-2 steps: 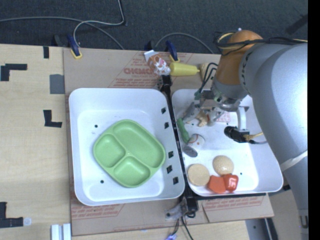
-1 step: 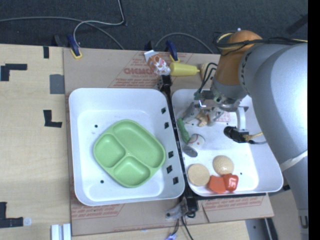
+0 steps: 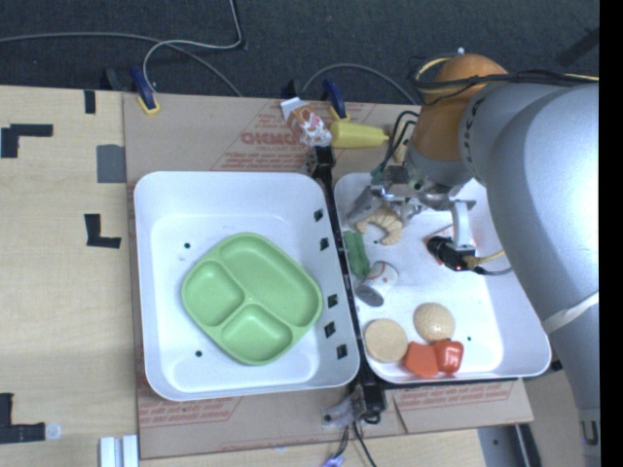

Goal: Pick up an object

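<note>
**Beige croissant-shaped toy: reach stage, grasp unconfirmed**

Beige, curved, ridged croissant-shaped toy (image 3: 382, 225) lies in the right white bin (image 3: 506, 339), directly under and just left of the gripper (image 3: 401, 195). Gripper state: cannot be told; metal parts blur together above the toy. Step judged: descent onto the item, not yet a lift. Next move calls for closing squarely across the narrow curved body, clear of the bin's dividing wall just to the gripper's left. Nearer the camera from the gripper: round tan biscuit-like disc (image 3: 385, 340), orange-red block (image 3: 432, 358).

Grey arm (image 3: 545, 183) reaches in from the right, wrist angled down
</note>
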### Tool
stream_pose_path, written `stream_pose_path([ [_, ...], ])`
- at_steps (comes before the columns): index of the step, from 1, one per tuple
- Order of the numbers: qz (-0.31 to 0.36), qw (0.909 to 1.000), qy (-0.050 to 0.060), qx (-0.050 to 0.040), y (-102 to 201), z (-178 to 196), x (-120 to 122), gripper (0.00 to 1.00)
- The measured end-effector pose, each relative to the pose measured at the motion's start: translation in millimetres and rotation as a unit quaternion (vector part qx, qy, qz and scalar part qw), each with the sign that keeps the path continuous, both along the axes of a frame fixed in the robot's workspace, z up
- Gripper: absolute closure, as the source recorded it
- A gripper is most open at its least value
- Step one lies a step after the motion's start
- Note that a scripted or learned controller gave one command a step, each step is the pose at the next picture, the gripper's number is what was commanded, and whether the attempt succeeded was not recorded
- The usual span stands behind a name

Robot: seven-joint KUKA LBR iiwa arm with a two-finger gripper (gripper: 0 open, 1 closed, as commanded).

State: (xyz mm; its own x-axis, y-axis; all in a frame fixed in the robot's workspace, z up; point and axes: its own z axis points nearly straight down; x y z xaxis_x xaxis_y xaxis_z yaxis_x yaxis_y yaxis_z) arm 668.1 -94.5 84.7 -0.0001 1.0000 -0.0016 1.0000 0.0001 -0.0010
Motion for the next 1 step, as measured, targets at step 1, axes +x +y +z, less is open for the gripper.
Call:
stream_pose_path([
  [1, 0.001, 1.0000, -0.005, 0.0000, 0.1, 16.0, 3.5, 1.00],
])
